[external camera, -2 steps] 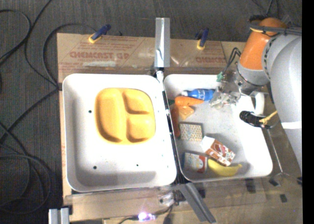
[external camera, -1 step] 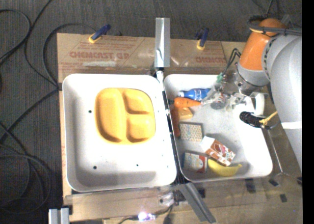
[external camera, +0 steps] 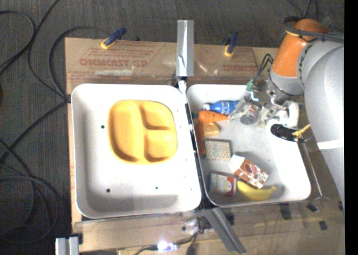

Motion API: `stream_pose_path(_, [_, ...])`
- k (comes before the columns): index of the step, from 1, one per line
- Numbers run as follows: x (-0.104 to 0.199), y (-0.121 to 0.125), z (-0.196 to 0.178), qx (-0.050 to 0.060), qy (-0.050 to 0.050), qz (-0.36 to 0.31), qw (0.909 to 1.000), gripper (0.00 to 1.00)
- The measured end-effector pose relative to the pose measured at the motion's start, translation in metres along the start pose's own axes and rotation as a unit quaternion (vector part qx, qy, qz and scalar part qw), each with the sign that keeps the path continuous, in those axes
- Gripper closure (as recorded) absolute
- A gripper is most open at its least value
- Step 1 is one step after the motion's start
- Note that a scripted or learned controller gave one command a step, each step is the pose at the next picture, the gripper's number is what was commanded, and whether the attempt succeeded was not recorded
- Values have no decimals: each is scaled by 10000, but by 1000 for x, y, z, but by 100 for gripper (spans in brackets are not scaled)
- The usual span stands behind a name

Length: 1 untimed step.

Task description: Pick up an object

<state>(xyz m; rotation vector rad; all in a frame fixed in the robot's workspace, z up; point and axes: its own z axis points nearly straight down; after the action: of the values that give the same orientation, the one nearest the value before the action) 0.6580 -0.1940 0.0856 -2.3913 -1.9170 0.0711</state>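
Print on the backboard

I read red lettering, probably "CHEMCAST GP", on the brown board behind the bins; the packet labels are too small for me.

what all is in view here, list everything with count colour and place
bins: 2, white, side by side on the bench
divided tray: 1, yellow, middle of left bin
bottle: 1, blue and white, lying at top of right bin
carrot: 1, orange, just below the bottle
patterned square packet: 1, tan, centre-left of right bin
carton: 1, red and white, lower right bin
banana: 1, yellow, bottom of right bin
small box: 1, blue, red and yellow, left of the banana
clamps: 2, blue and yellow, on the cardboard backing
arm: 1, grey with orange band, right side
end effector: 1, metallic, low over top of right bin
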Motion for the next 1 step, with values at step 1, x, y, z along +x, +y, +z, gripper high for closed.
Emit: stream_pose_path(1, [0,-1,-4,5,-45,-13,10000,100])
